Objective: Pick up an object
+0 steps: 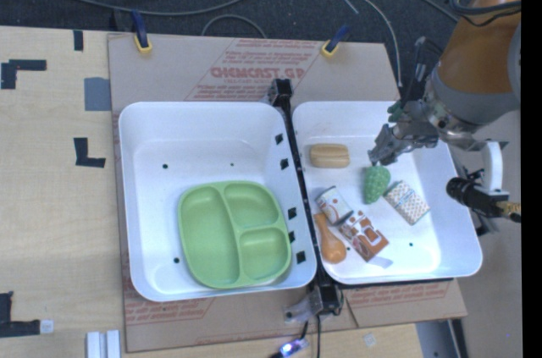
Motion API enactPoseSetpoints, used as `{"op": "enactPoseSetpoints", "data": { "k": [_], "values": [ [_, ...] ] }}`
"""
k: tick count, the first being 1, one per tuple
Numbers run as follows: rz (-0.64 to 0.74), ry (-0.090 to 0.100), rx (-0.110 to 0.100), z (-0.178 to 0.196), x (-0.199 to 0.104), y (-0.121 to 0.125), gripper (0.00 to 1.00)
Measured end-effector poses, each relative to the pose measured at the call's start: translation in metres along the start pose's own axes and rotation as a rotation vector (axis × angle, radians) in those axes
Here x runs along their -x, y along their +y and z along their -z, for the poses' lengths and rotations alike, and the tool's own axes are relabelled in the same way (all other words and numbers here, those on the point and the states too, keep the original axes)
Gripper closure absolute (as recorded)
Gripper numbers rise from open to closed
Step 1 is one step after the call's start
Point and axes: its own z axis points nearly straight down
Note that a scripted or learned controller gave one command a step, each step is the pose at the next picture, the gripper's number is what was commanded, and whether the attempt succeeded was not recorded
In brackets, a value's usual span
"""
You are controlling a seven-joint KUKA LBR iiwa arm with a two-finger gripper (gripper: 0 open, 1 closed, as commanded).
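The gripper point(383, 155) hangs just above a green toy point(376, 184); whether its jaws are spread I cannot tell. A patterned packet point(406, 202) lies beside the toy. The left bin point(144, 128) holds a green divided plate point(235, 234).

Both white bins point(203, 123) looked like smooth, slightly glossy plastic. The green divided plate point(235, 234) was matt plastic. Under the bins lay a sheet of brown printed cardboard point(254, 68) on a pale wood-look worktop point(51, 204). The green toy point(376, 184) had a bumpy surface.

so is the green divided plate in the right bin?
No, the green divided plate lies in the left bin; the right bin holds the small items.
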Motion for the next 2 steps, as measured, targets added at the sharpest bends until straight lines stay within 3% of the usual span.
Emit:
{"op": "enactPoseSetpoints", "data": {
  "k": [2],
  "values": [
    [-0.002, -0.001, 0.000, -0.009, -0.096, 0.035, 1.00]
  ]
}}
